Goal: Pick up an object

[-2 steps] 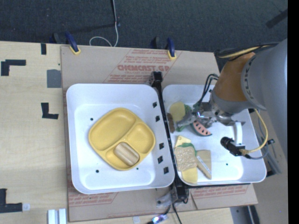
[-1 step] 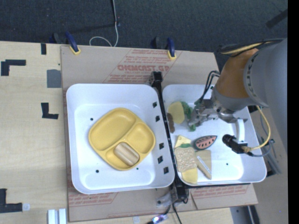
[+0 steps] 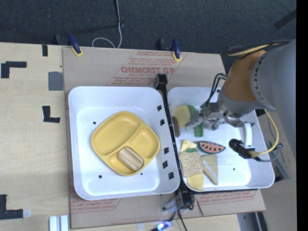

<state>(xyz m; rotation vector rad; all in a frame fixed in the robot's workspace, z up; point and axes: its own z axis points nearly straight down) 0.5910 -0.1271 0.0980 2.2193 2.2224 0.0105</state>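
Observation:
My gripper (image 3: 206,121) is low in the right bin (image 3: 240,179), at its upper left part. Right beside it lies a small green piece (image 3: 198,128), touching or just under the gripper's tip; whether it is held is unclear. Left of that sits a round yellow-green toy food (image 3: 182,113). A watermelon slice (image 3: 211,147) lies just below the gripper. A speckled bread slice (image 3: 191,164) and a pale yellow wedge (image 3: 210,170) rest near the bin's front left.
The left bin (image 3: 82,177) holds a yellow divided plate (image 3: 115,134) with a tan bread roll (image 3: 130,158) in its lower compartment. A black divider (image 3: 167,129) runs between the bins. A black cable plug (image 3: 239,147) hangs off the arm's wrist over the right bin.

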